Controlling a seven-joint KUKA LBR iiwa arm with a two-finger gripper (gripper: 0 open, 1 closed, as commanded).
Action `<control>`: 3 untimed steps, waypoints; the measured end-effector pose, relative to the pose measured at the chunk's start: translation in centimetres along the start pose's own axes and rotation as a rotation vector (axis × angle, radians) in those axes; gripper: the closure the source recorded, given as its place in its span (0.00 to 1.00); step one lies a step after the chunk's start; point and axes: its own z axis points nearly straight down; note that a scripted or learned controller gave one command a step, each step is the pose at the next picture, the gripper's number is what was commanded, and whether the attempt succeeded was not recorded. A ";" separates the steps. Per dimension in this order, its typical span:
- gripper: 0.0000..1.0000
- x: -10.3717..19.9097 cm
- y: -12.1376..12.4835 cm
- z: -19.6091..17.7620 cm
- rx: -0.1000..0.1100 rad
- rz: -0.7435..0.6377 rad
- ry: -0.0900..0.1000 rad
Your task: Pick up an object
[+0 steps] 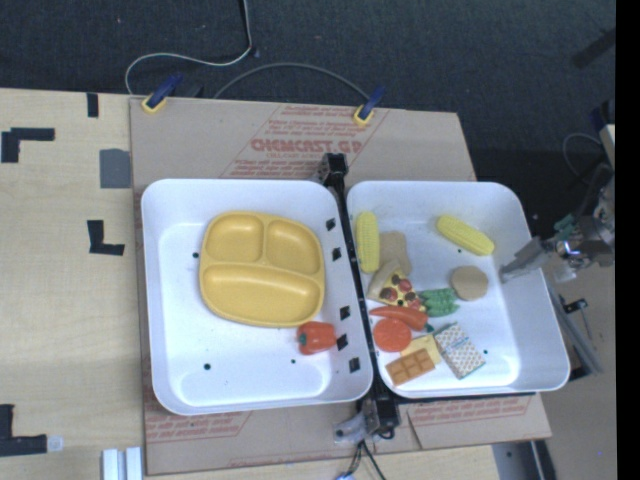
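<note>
Near right bin (520, 373): toy food crowds its left half; right side bare.
Left bin (165, 368): yellow tray (262, 268), red pepper (316, 337).
Claw (525, 258): over right bin's right rim, blurred; grip unclear.

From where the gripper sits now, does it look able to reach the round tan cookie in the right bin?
Probably yes. The gripper sits at the right bin's right rim, and the cookie lies just inside, with bare bin floor between them.
</note>
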 end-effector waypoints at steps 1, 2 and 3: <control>0.00 -0.2 6.3 10.3 0.005 -0.003 0.002; 0.00 6.1 11.7 17.7 -0.004 -0.006 -0.002; 0.00 -0.8 12.7 9.7 -0.009 0.003 -0.006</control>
